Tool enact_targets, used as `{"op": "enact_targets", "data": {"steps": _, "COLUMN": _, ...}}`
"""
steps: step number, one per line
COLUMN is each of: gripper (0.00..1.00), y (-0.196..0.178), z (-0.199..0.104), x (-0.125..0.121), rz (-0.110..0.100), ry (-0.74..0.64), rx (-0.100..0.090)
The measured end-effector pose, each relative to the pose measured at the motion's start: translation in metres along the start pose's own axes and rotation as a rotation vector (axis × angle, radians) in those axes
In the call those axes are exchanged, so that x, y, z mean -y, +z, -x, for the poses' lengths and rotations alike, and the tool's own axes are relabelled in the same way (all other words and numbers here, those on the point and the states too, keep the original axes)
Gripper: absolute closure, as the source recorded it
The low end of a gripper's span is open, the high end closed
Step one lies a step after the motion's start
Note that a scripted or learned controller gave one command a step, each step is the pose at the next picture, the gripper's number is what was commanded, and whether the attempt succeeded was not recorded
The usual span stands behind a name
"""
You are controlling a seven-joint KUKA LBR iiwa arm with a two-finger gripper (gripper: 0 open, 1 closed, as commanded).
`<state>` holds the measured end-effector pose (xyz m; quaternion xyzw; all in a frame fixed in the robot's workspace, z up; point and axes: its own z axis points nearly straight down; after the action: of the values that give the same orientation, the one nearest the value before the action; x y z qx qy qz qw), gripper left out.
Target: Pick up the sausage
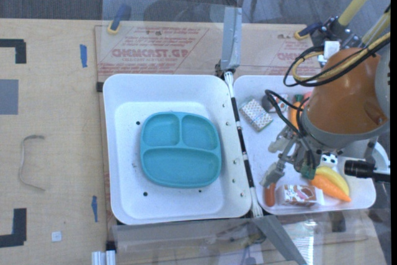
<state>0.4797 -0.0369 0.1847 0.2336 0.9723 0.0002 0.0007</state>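
Note:
The sausage (269, 194) is a short reddish-brown piece lying at the front left corner of the right bin (366, 200), next to a clear wrapped packet (299, 195). My gripper (275, 162) hangs over the left half of that bin, just behind and above the sausage. Its fingers (272, 174) are spread open and point down-left, with nothing between them. The lower fingertip ends close to the sausage's top end; I cannot tell whether it touches. The orange wrist hides the bin's middle.
A blue compartment plate (180, 149) lies in the left bin (118, 133). The right bin also holds a patterned white box (255, 114), an orange and yellow toy vegetable (332, 183) and a small die (329, 160). The divider wall (239, 139) runs close to the left of the sausage.

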Motion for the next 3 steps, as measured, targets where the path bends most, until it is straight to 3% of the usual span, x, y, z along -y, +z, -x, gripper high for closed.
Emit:
{"op": "enact_targets", "data": {"steps": 1, "gripper": 0.0, "y": 0.086, "z": 0.027, "x": 0.054, "rz": 0.0, "ry": -0.01, "rx": -0.003}}
{"op": "enact_targets", "data": {"steps": 2, "gripper": 0.0, "y": 0.086, "z": 0.027, "x": 0.054, "rz": 0.0, "ry": -0.01, "rx": -0.002}}
{"op": "enact_targets", "data": {"steps": 3, "gripper": 0.0, "y": -0.001, "z": 0.101, "x": -0.035, "rz": 0.002, "ry": 0.126, "rx": 0.005}}
